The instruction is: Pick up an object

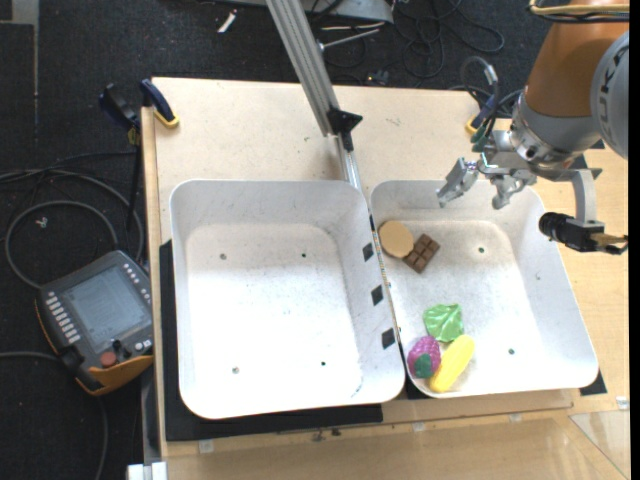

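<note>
My gripper [478, 190] hangs open above the far edge of the right bin [545, 278], with nothing between its fingers. Below and left of it, a tan round disc [395, 237] lies in that bin beside a brown chocolate bar [421, 254]. Near the bin's front lie a green leafy piece [443, 321], a magenta and green fruit [423, 355] and a yellow banana-like piece [453, 362], all close together. The gripper stands well clear of all of them.
The left bin [265, 298] sits beside the right one, sharing a middle wall. A slanted metal rail [305, 53] crosses the bench's back. A clamp [150, 103] sits at the bench's back left corner. A pendant [98, 318] lies off the bench to the left.
</note>
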`<state>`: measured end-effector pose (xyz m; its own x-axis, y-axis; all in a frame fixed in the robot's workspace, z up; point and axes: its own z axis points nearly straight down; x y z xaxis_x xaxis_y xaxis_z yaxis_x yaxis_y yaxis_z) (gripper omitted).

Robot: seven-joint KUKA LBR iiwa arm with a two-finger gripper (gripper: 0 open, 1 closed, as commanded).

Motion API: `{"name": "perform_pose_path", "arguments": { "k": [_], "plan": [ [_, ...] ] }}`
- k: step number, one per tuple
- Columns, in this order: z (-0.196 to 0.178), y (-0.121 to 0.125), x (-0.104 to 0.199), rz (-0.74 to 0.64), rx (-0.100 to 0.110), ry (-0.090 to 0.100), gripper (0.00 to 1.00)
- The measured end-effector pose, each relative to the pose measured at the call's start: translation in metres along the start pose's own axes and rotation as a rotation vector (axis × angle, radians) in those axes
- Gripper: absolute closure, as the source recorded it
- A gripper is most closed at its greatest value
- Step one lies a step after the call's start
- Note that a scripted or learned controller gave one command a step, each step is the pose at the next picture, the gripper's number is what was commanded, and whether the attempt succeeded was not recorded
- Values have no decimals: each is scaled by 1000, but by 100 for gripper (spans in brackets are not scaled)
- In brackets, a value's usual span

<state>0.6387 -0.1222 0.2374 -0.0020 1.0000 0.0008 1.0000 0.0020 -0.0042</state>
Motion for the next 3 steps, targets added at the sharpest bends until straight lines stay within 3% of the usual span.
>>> {"name": "perform_pose_path", "arguments": {
  "k": [1,3],
  "plan": [
    [-3,1,0,-1,-4,-1,0],
    [107,10,3,0,1,0,0]
  ]
}}
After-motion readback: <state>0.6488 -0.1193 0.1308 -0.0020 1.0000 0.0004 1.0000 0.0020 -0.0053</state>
